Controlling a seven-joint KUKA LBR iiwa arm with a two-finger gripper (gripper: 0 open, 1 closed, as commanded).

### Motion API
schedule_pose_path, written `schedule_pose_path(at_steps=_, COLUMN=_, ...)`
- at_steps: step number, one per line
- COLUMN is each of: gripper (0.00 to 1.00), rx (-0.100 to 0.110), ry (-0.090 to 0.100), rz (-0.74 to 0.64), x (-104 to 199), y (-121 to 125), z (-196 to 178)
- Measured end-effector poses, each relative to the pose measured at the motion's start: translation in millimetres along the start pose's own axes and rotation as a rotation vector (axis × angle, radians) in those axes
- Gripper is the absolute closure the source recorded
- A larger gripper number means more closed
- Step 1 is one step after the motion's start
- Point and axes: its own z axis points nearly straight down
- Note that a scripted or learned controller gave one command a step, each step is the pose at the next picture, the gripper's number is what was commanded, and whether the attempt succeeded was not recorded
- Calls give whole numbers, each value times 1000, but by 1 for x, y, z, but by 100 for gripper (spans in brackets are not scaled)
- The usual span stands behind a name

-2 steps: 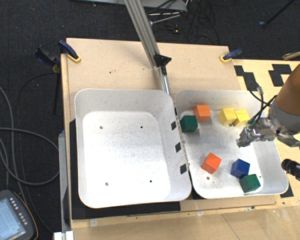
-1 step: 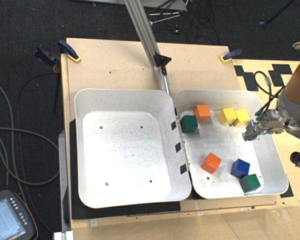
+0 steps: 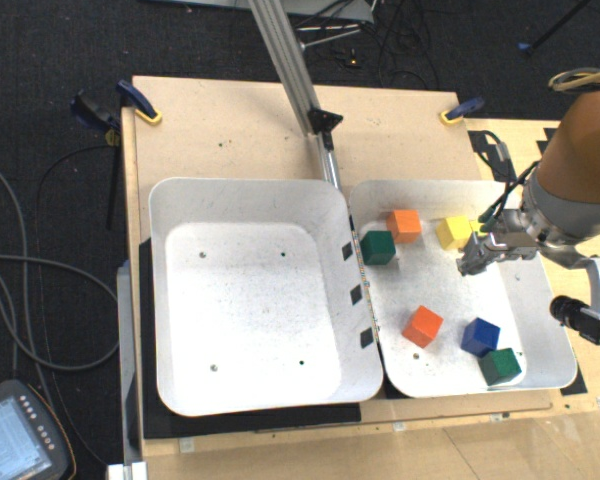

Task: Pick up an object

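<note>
Yellow block (image 3: 454, 231) lies just beside the claw (image 3: 473, 261).

One fixed camera looks down aslant over both bins (image 3: 180, 203).

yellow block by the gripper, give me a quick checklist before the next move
1. Yellow block in the right bin: ok.
2. Gripper close to it, just below and right in the camera view: ok.
3. Gripper centred over the block: not ok, it sits off to one side.
4. Block between the fingers: not ok, it lies apart from them.
5. Room around the block: ok, the orange block and green block stand clear to its left.
6. Finger opening: cannot tell.
</note>
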Motion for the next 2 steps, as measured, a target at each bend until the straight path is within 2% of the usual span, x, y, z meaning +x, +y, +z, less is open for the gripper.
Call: schedule_pose_path(at_steps=2, gripper=100, rx=2, ry=1, rz=0, x=98, y=9, z=-16)
